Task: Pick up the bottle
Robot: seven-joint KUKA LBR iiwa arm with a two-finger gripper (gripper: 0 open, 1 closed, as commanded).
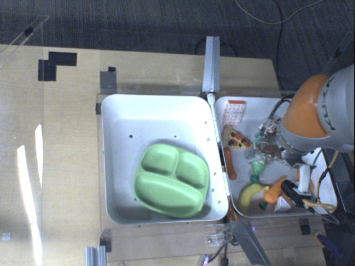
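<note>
Grey arm: reaches in from the right, orange band above the wrist, over the right bin [327, 195].
Gripper [265, 146]: low in the right bin; whether it is wide or narrow, cannot tell.
Bottle [256, 168]: clear with a green cap, just below the gripper, not seen between its fingers.
Close by: pizza slice [238, 139], hot dog [229, 162], banana [250, 193], carrot [273, 192].
Left bin [116, 115]: green divided tray [173, 179].

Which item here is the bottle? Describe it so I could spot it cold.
Look in the right bin, just under the gripper. The bottle is the small pale, see-through item with a green end, lying between the hot dog and the banana.
</note>
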